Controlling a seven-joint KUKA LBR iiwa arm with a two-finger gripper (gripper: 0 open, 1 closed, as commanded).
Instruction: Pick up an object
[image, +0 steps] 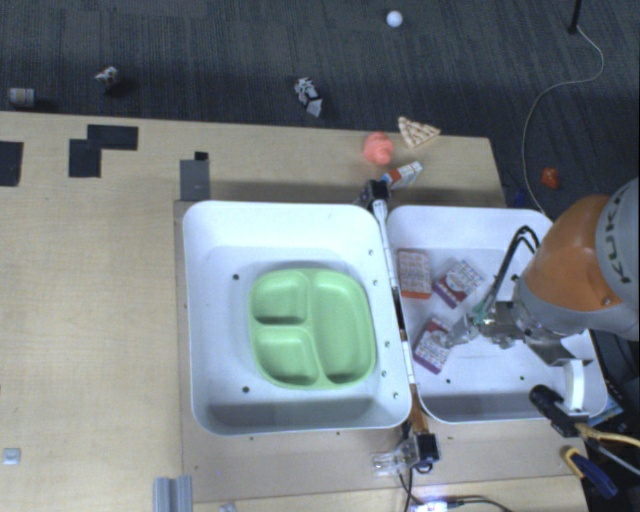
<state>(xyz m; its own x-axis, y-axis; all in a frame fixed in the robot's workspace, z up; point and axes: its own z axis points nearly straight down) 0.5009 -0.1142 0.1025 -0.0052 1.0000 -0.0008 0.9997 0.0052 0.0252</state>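
Camera view, looking down at a slant: the tool (478, 322) hangs low in the right bin (520, 395), reached in by the grey arm with its orange band (570, 262); whether it is open or closed cannot be told. One small packet (434, 344) lies just to its left, apparently touching it. Two more packets (414, 272) (458, 282) lie a little beyond. Further left, the left bin (215, 300) holds a green divided tray (310, 326). Both bins rest on the desk (90, 330).
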